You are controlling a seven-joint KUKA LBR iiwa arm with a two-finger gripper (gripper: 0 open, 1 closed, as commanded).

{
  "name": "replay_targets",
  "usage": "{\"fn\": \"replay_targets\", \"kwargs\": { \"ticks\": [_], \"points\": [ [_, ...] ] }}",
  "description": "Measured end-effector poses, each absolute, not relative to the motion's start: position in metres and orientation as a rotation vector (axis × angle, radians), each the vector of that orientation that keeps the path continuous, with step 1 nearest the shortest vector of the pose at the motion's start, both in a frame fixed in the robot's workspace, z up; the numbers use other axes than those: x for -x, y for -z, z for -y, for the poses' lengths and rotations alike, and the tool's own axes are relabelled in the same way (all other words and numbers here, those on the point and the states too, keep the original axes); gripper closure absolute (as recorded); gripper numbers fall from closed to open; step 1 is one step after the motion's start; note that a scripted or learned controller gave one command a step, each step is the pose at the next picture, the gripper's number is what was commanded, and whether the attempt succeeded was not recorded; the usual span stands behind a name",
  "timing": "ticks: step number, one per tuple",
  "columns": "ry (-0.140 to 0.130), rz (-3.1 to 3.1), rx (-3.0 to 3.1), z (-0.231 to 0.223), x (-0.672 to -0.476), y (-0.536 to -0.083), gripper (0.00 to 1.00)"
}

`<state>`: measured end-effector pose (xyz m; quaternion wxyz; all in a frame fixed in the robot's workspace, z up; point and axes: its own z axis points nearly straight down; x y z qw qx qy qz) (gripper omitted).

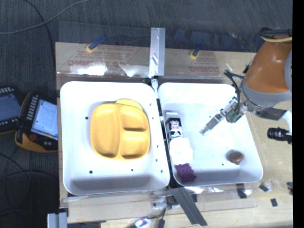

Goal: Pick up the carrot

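Purple lump [185, 172] sits frontmost in the right bin [204, 96]. My hand [205, 128] hangs over bare floor, touching nothing; parted or together, I cannot tell. I judge the carrot [235, 156] is the brown piece near the front-right corner.

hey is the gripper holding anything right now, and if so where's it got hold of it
Nothing is held. The gripper hangs over a bare part of the right bin, apart from the brown item and the purple one.

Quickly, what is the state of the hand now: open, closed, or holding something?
Hand: over the right bin, nothing seen in it; open or closed cannot be told.
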<state>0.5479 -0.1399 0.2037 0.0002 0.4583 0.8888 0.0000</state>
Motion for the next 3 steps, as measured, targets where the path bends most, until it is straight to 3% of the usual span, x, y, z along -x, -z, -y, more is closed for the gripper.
{"fn": "replay_targets", "kwargs": {
  "ticks": [1, 2, 3],
  "points": [
    [0.001, -2.849, -1.331, 0.070, -0.497, -0.183, 0.00],
    [0.000, -2.872, -1.276, -0.010, -0.498, -0.183, 0.00],
    [0.002, -2.921, -1.160, -0.045, -0.484, -0.183, 0.00]
  ]
}}
